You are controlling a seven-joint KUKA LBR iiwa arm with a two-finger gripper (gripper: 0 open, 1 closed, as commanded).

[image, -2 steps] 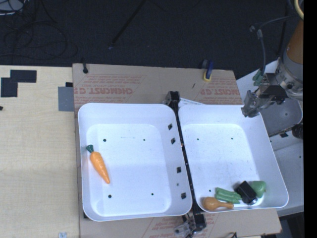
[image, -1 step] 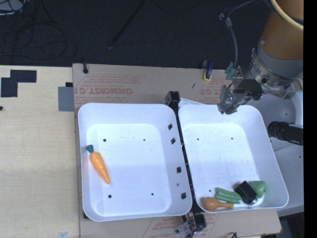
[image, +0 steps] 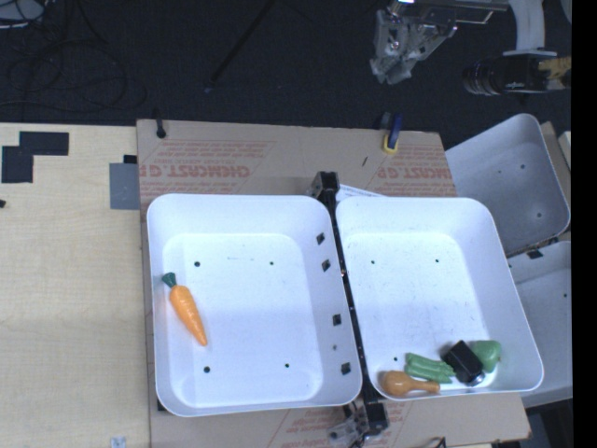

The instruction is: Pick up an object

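End effector (image: 403, 49) sits high at the top of the camera view, above the dark area beyond the table (image: 65, 278), well clear of both bins; can't tell its state. Carrot (image: 187, 312) lies by the left bin's (image: 238, 215) left wall. Right bin (image: 420, 215) front corner: orange pear-shaped item (image: 407, 384), green pods (image: 429, 368), black block (image: 464, 361), green piece (image: 487, 352), clustered together.

Arm (image: 522, 17) cut off by top edge; black object (image: 464, 361) partly hides green toy (image: 487, 351).
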